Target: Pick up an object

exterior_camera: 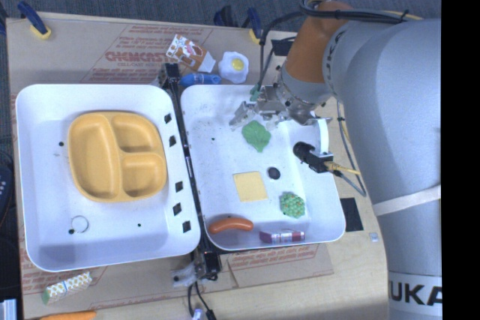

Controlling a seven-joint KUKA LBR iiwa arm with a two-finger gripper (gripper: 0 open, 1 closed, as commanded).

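While the grey arm is reaching in from the right, its gripper is hanging over the top part of the right bin. The gripper is sitting just above a soft green lump and looks very close to it, but nothing is showing in its grip. From this high view, it is too hard to tell if the gripper is spread wide or pressed together.

The green lump is lying on the bin floor, near the middle of the bin's upper half. Below it, a flat yellow square is resting in the middle of the bin. A small dark round thing is lying just beside the square, to its upper right. A bumpy green ball is sitting near the right wall. An orange sausage is lying along the bottom edge, and a little pink and red tube is lying to the right of it.

In the left bin, a yellow plate with three parts is lying flat.

Both bins are sitting on brown cardboard. Past the top edge of the right bin, a yellow and white thing is sitting on the cardboard.
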